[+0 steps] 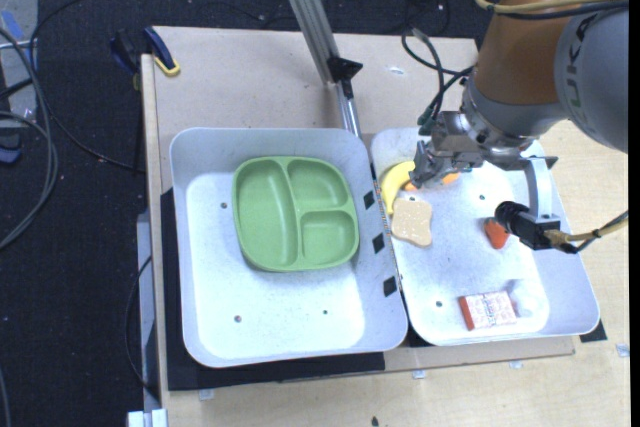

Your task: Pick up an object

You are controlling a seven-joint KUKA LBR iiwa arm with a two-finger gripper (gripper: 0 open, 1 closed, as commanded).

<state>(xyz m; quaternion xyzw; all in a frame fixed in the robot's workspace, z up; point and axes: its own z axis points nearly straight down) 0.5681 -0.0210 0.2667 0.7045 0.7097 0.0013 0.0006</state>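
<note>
The right bin (540, 265) holds a yellow banana (395, 181) at its far left. A tan slice of toast (412, 221) lies just in front of the banana. Further right are a small orange piece (497, 234) and, near the front, a red and white box (488, 309). My gripper (430, 165) hangs low over the bin's back left, right beside the banana's far end. A bit of orange (451, 179) shows just under it. The gripper's body hides what is directly below.
In the left bin (200, 305) lies a green divided plate (296, 213). A metal pole (310, 5) slants up from between the bins at the back. A black connector with a cable (525, 222) sits over the right bin near the orange piece.
</note>
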